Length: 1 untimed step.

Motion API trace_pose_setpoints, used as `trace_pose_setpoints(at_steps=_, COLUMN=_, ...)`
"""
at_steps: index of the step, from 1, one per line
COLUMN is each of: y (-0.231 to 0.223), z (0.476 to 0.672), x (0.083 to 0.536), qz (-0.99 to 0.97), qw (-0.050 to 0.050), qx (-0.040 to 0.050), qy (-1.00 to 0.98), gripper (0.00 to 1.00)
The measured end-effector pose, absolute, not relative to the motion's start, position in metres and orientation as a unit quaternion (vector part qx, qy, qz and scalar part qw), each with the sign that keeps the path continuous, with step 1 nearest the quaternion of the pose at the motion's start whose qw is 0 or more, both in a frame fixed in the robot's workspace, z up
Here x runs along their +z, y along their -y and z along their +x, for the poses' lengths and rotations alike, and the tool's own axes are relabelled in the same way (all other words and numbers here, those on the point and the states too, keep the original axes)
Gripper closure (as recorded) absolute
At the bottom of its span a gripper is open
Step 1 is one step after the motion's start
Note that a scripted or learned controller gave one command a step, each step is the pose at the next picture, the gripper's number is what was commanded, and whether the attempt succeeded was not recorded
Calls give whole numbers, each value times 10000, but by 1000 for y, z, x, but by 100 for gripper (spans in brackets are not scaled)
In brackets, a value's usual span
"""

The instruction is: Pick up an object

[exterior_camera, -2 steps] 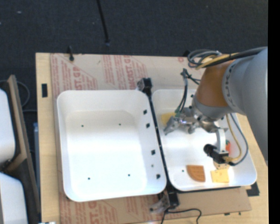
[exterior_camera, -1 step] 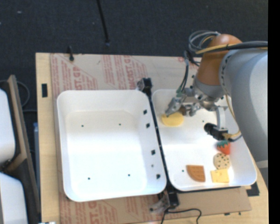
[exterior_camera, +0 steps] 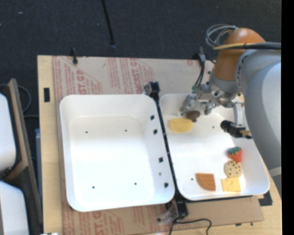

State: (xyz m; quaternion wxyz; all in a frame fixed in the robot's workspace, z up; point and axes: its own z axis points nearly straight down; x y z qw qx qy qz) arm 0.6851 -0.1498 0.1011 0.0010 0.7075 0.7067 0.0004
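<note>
We see 2 white bins; the work is all in the right bin [exterior_camera: 206, 153]. The gripper [exterior_camera: 193, 112] sits at about 11 o'clock in that bin, low over the floor, with a small dark brown object [exterior_camera: 191, 115] at its tip. We cannot tell how far the claw is spread, nor whether it has hold of that object; the wrist hardware hides the contact.

The likeliest targets lie close. A pale yellow oval piece [exterior_camera: 181, 126] rests just beside the gripper, at its 7 o'clock, lying flat. At 5 o'clock in the bin sit 4 more: an orange-brown wedge [exterior_camera: 206, 181], a yellow cheese-like block [exterior_camera: 231, 184], a speckled round cookie [exterior_camera: 232, 169] and a red strawberry-like piece [exterior_camera: 235, 153].

Our judgement for this step: settle the tips around 1 item only, centred, before closing, then lift straight up. The near wall at 12 o'clock leaves little room, so a tilted approach risks scraping it.
</note>
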Motion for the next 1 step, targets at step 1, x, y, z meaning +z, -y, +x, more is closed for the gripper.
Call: trace_pose_setpoints(at_steps=1, y=98, z=661, x=101, qz=7062, qw=2, qx=6, qy=-7080, gripper=0)
